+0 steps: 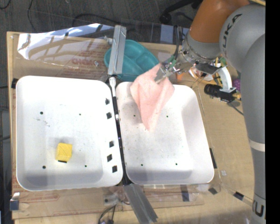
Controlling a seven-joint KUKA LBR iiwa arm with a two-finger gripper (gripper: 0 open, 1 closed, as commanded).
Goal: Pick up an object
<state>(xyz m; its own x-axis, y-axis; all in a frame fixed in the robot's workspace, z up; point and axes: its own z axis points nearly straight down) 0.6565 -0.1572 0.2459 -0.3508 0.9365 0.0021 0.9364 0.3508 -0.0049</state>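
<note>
A pale pink cloth (151, 99) hangs from my gripper (163, 74) over the back of the right bin (200, 162). The fingers are shut on the cloth's top corner, and its lower tip droops toward the bin floor. A small yellow block (64, 152) lies in the left bin (32, 92), near its front left part, far from the gripper.
A teal plastic dish (130, 59) sits on the bench behind the bins, just left of the gripper. A crumpled clear plastic sheet (60, 43) lies along the back left. A metal divider (115, 125) runs between the bins.
</note>
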